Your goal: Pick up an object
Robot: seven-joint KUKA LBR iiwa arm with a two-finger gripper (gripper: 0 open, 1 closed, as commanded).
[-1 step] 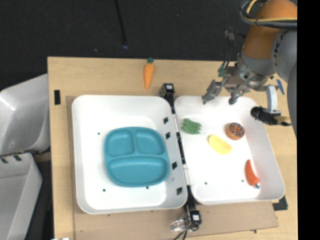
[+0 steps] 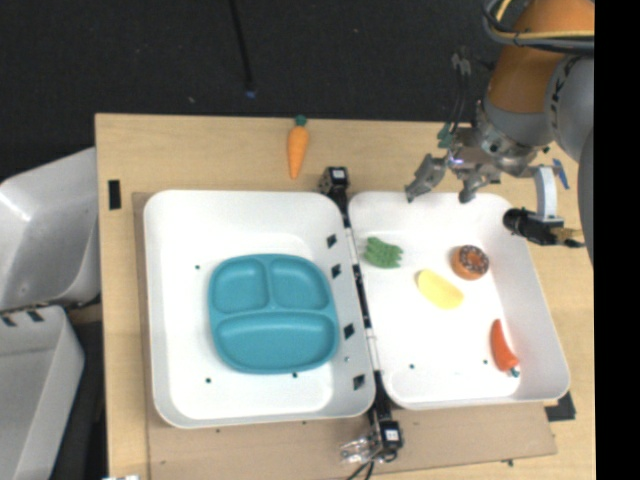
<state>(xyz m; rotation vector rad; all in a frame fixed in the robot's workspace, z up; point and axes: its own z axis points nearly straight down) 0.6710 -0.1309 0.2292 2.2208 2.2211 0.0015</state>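
Gripper (image 2: 443,182) open, empty, over right bin's (image 2: 530,298) far rim.
Donut (image 2: 469,260) lies in that bin, toward 5 o'clock of the gripper, near but apart; lemon (image 2: 438,289) just beside it.

Tray (image 2: 272,313) in left bin (image 2: 165,298); doughnut (image 2: 469,260) in right bin (image 2: 535,298).

My arm (image 2: 560,78) is grey with a fat, rounded orange band above the wrist — a yellowish cable loops over its top. Thin dark cables trail down its left side. The tool (image 2: 441,185) is small, grey metal, with two splayed fingers — a little purplish light glows above them.
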